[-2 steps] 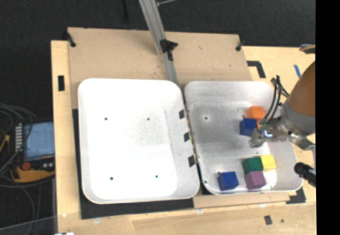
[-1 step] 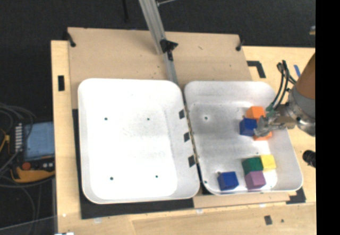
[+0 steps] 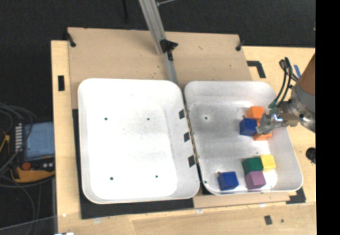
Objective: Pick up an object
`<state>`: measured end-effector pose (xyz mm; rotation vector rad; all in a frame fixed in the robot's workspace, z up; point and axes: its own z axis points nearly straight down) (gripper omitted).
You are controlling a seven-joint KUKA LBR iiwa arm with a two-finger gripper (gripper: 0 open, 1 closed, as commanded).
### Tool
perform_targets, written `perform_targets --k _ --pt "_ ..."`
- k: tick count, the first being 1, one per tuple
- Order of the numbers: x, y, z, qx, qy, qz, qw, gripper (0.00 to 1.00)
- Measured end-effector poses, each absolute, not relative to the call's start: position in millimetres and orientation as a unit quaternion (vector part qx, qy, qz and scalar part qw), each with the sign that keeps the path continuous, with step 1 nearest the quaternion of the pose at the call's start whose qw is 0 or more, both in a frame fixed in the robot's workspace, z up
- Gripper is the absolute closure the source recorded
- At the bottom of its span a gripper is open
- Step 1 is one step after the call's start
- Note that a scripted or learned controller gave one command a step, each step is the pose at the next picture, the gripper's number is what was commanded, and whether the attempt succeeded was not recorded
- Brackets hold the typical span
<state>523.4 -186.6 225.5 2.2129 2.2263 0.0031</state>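
The gripper [image 3: 267, 122] is low over the right bin [image 3: 212, 96], reaching in from the right side, and its tip sits in a small cluster of blocks. A blue block [image 3: 247, 127] lies just to the left of the tip and touches it or nearly so; an orange block [image 3: 256, 112] lies just behind, and another orange piece [image 3: 263, 136] shows under the tip. Whether the gripper grasps any of these cannot be told, because the blocks hide the tip. The blue block looks like a cube, with no clear long axis. Near the front edge of the same bin are a second blue block [image 3: 228, 180], a green block [image 3: 252, 165], a yellow block [image 3: 268, 162] and a purple block [image 3: 256, 179], well apart from the gripper. The left bin [image 3: 133, 138] has a white, smooth floor. There is free room to the left of the cluster.
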Motion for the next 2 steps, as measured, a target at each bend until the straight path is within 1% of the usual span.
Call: perform_targets --k 1,2 --pt "518.1 -140.7 222.2 0.705 0.709 0.0001 0.001 1.00" --pt "523.1 -90.6 235.4 0.704 0.710 0.0018 0.001 1.00"
